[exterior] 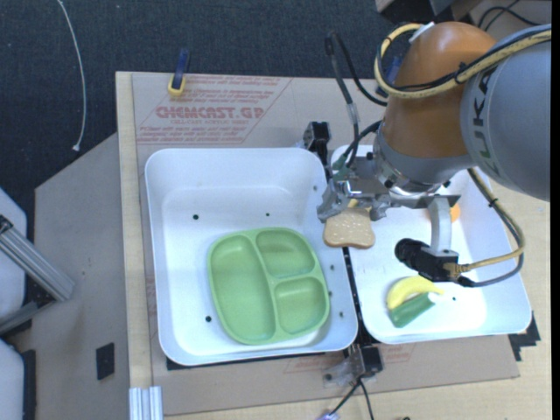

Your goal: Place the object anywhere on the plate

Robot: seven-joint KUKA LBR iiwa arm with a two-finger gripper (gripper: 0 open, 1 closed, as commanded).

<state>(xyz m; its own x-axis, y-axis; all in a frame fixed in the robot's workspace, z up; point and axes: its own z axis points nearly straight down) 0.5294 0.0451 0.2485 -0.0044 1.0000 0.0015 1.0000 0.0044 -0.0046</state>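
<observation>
Gripper [350,210]: closed on the slice of bread [349,231], held over the edge between the two bins | Green plate [267,283]: seen in left bin [175,182] | Banana [404,292]: seen in right bin [499,313]

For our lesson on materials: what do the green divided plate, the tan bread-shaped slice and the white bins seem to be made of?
The green divided plate looks like moulded plastic: even colour, soft sheen, rounded compartment walls. The tan bread-shaped slice is probably foam or plastic toy food: matt, speckled surface with a darker edge, though real bread cannot be ruled out. The white bins look like thin, glossy formed plastic, with rounded corners and rims.
</observation>
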